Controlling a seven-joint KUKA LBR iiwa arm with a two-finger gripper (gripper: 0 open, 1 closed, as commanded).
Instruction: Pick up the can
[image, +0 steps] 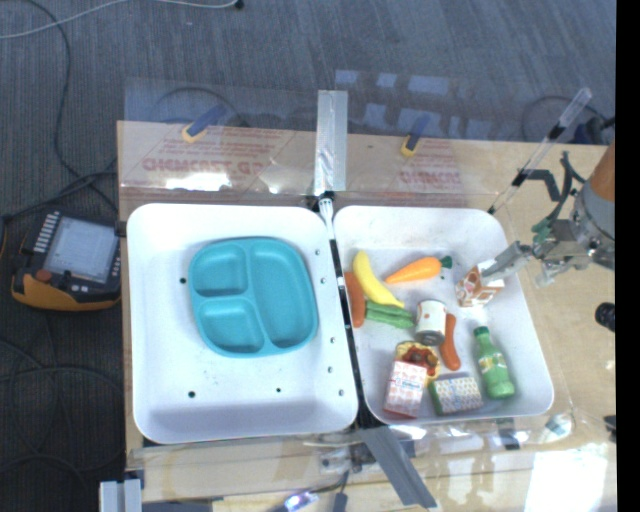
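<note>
The can (430, 319) is small, with a white label and a dark top. It lies near the middle of the right bin (520, 300), between a green vegetable (390, 316) and a red chili (450, 342). My gripper (503, 262) reaches in from the right over the bin's upper right corner, just above a small orange-and-white carton (478, 289). It is up and to the right of the can, well apart from it, and nothing shows in its grasp.
The right bin also holds a banana (372, 280), a carrot (415, 270), a green bottle (492, 364), a pink box (405, 388) and a speckled box (456, 394). A blue divided plate (250, 295) lies in the left bin (160, 380).
</note>
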